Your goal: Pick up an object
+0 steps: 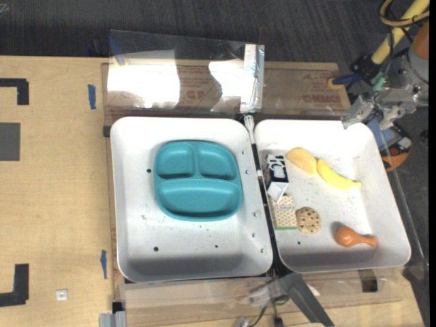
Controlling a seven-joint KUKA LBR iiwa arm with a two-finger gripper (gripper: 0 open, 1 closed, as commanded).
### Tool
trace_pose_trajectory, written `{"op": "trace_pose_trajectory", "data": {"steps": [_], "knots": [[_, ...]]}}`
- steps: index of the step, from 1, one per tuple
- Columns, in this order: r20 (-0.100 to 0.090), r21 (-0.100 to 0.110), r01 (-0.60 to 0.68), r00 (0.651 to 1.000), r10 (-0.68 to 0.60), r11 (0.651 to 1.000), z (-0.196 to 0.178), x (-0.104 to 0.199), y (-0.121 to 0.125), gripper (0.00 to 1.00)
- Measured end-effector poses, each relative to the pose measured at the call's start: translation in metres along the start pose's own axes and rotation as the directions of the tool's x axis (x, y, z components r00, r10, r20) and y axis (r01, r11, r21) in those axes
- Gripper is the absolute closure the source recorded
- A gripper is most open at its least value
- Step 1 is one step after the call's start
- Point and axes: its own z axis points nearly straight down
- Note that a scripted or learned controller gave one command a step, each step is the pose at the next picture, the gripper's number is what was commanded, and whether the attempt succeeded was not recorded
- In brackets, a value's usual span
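Gripper [371, 109] sat at 2 o'clock off the right bin's [392, 210] corner, grip state impossible to tell, touching nothing visible, banana [336, 176] well apart

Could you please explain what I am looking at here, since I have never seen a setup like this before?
This is one picture from a fixed camera above a bench, looking down at a slant. Two shallow white bins sit side by side. The left bin holds a teal divided plate. The right bin holds toy food: a banana, a pale yellow piece beside it, a cookie, an orange drumstick, and small printed cards along its left wall. The machine at the upper right is a robot arm; its tool hangs just past the right bin's far corner, above the bench. Nothing shows in its grip, so the pick has not yet happened.
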Motion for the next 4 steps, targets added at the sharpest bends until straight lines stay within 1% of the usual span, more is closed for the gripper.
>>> {"op": "trace_pose_trajectory", "data": {"steps": [1,2,3,4], "knots": [[0.001,0.007,-0.457,0.889,0.457,0.889,0.159,0.028,0.002,0.00],[-0.001,-0.011,-0.289,0.957,0.289,0.957,0.173,0.013,-0.028,0.00],[-0.001,-0.011,-0.290,0.957,0.290,0.957,0.164,0.013,-0.028,1.00],[-0.004,-0.006,-0.400,0.917,0.400,0.917,0.069,0.079,-0.012,1.00]]}}
